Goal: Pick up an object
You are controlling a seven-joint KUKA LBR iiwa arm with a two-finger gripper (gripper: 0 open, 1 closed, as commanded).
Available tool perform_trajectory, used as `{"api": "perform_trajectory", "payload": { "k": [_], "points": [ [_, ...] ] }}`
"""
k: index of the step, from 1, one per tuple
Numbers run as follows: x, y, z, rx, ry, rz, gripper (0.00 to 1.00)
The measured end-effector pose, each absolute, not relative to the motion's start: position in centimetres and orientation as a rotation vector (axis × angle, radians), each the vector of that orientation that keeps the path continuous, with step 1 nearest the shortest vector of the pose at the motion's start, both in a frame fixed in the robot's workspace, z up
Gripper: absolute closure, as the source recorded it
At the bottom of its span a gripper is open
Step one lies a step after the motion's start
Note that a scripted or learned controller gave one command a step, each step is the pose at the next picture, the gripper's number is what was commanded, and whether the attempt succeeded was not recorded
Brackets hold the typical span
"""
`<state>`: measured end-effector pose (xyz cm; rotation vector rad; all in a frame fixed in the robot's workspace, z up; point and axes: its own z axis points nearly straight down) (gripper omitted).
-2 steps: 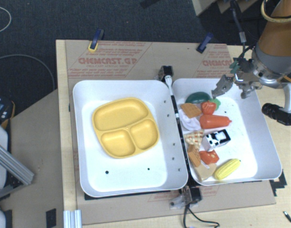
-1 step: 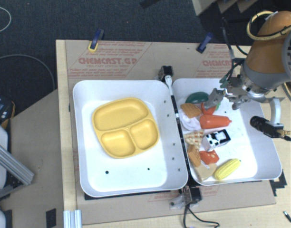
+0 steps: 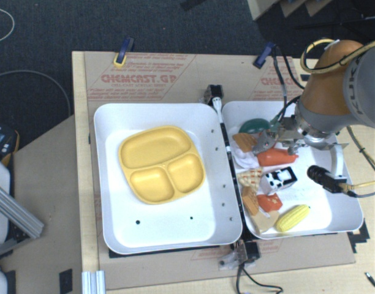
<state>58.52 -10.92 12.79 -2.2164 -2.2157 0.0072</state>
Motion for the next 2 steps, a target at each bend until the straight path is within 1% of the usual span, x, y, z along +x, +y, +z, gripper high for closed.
{"api": "perform_trajectory", "payload": {
  "k": [1, 2],
  "points": [
    [59.27, -11.14, 10.56, -2.237, -2.239, -0.020, 0.00],
    [59.32, -11.18, 11.50, -2.240, -2.240, -0.021, 1.00]
  ]
}}
